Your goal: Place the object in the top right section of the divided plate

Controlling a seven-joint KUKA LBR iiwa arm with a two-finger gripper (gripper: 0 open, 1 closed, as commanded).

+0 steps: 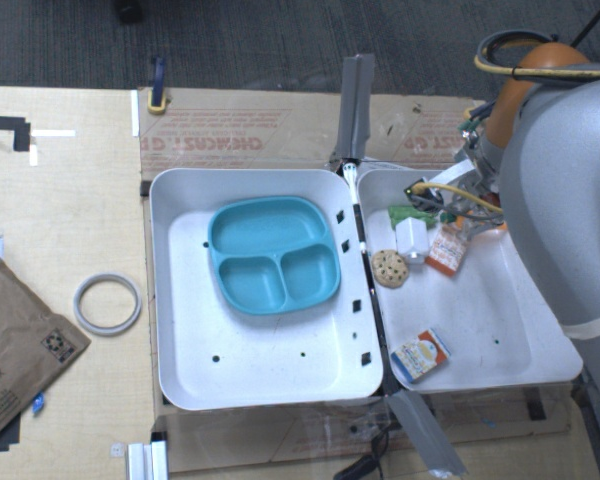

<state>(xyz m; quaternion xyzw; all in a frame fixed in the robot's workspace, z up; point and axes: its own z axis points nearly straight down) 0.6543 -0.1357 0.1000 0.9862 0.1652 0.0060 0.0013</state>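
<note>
arm (565, 178) comes in from the right and leans over the right bin (500, 358), prob because that's where the loose stuff lies. gripper (450, 203) sits low at the bin's upper end, in among a small pile: a white block (412, 238), an orange-red packet (447, 251), something green (422, 213). can't tell if it's released or clenched, wires and clutter hide the tip, and nothing can be made out in its grasp.

which item is "the object" isn't clear. candidates all lie in the right bin: cookie (389, 267) by the left wall, next to the white block; snack pack (420, 356) alone near the front edge, well apart from the pile.

plate (274, 254) lies flat in the left bin (180, 348), near its middle, big section toward the back and two small ones toward the front. target is prob the back section's right end, tho that's a guess. it holds nothing yet.

counts: 2 bins, 1 plate w/ 3 sections, 1 cookie, 1 snack pack, 1 white block, 1 packet, 1 green bit. on the surface left of the bins: 1 tape ring (107, 302), 1 cardboard box (15, 353).
</note>
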